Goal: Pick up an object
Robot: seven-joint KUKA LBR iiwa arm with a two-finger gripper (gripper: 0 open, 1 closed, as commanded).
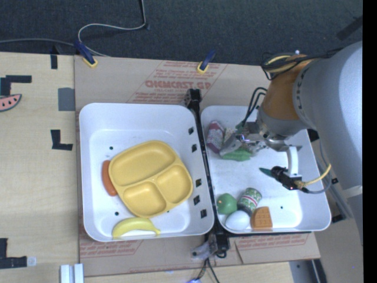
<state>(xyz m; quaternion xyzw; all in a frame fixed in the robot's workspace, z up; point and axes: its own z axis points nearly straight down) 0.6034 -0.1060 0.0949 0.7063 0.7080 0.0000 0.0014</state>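
Observation:
My gripper (240,140) is low in the upper left part of the right bin (306,217), reaching in from the right. It hovers at a small pile there: a grey and maroon item (214,135) against the bin's left wall and a green item (237,155) just below the gripper. The gripper's body hides part of both. Along the front of the same bin lie a green apple (226,203), a small green-labelled can (250,199), a white egg-shaped object (238,220) and an orange block (262,218).
The left bin (94,122) holds a yellow divided plate (150,177), an orange item (109,178) tucked under its left edge and a banana (134,227) at the front. Black cable and a white bracket (293,161) hang off the arm over the right bin.

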